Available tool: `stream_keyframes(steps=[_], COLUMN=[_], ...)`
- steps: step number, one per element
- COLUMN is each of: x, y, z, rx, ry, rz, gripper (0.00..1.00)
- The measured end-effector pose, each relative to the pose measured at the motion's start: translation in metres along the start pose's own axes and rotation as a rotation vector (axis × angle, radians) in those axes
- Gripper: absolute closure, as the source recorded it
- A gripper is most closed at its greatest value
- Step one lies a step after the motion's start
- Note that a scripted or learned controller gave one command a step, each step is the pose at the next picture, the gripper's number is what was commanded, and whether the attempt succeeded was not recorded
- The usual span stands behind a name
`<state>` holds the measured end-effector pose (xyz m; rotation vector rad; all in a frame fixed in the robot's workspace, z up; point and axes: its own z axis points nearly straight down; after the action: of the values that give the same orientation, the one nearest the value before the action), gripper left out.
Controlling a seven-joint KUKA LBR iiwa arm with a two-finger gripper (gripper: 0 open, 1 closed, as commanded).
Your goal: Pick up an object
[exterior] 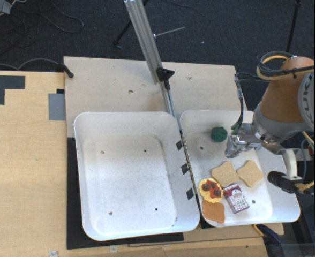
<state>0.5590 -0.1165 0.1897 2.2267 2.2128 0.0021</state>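
Nearest us, on the bench [23, 159], we see the left bin [126, 173]. At 3 o'clock from it, the right bin [278, 210] holds an orange piece [213, 212], a tart [210, 189], a red carton [236, 198], two bread slices [225, 173] and a green ball [218, 134]. Our hand [233, 148] hovers between ball and bread; whether it is apart or together, we cannot tell.

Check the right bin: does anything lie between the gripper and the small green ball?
Nothing visible does. The gripper hangs just right of and below the small green ball, with bare white bin floor between them.
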Motion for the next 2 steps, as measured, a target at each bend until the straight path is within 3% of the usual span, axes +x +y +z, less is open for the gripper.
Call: stream_keyframes(steps=[1, 2], x=[0.0, -0.001], y=[0.011, 0.011], z=[-0.05, -0.061], rx=[0.0, 0.004], ry=[0.0, 0.001], rz=[-0.006, -0.007], gripper=[1.0, 1.0])
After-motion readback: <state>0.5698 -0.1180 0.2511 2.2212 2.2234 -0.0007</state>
